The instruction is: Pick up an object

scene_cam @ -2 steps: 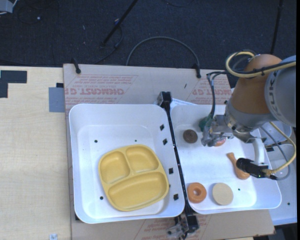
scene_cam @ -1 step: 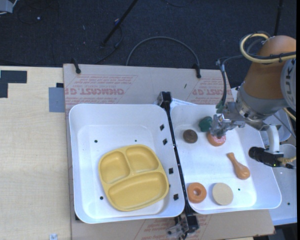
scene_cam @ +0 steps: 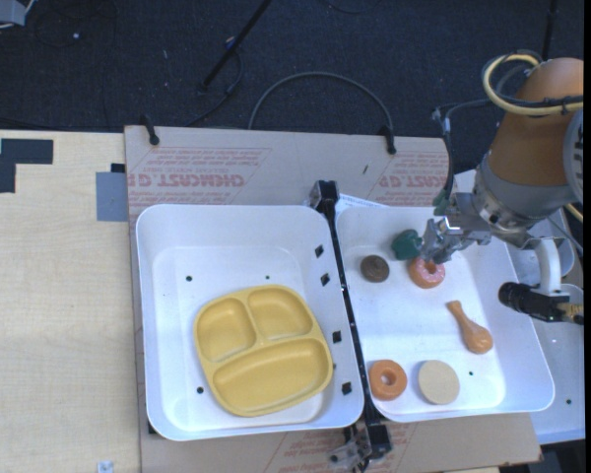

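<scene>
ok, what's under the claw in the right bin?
The claw is over a pink donut, whose top edge it covers. A teal object sits just left, partly hidden. Contact with either can't be judged.

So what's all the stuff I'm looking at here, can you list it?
shallow white plastic bins: two, white, side by side on the bench
yellow divided plastic plate: one, yellow, left bin
small brown round piece: one, brown, right bin, far side
pink ring-shaped toy doughnut: one, pink, right bin, under the gripper
dark green toy: one, green, right bin, far side
orange toy drumstick: one, orange, right bin, middle
orange ring-shaped toy doughnut: one, orange, right bin, near edge
beige round disc: one, beige, beside the orange doughnut
arm: one, grey and orange, from the right
gripper: one, over the pink doughnut
</scene>
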Tool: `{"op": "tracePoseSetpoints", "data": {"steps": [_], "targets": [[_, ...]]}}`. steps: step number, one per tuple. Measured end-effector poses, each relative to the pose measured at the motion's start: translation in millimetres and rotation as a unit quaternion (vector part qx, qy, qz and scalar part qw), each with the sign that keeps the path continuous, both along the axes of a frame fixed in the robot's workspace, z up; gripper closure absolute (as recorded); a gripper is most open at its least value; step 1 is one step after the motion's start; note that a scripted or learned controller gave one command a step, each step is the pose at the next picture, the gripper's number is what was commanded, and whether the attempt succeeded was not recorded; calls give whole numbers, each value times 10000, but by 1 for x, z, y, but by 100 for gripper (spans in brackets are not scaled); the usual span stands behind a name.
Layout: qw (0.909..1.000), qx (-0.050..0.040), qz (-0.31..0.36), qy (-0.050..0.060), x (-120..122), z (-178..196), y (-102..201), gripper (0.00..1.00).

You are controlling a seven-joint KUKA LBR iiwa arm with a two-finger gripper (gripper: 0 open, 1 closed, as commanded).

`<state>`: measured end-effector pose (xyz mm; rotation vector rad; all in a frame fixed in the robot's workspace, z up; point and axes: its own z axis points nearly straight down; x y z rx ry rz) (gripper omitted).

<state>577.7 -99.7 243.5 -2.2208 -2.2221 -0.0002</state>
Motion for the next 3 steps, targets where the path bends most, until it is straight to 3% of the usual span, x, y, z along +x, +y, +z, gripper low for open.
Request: {"op": "tracePoseSetpoints", "data": {"steps": [2, 3], "targets": [[10000, 8, 15, 24, 9, -21, 94, 100], [10000, 7, 22, 11, 17, -11, 152, 100]]}}
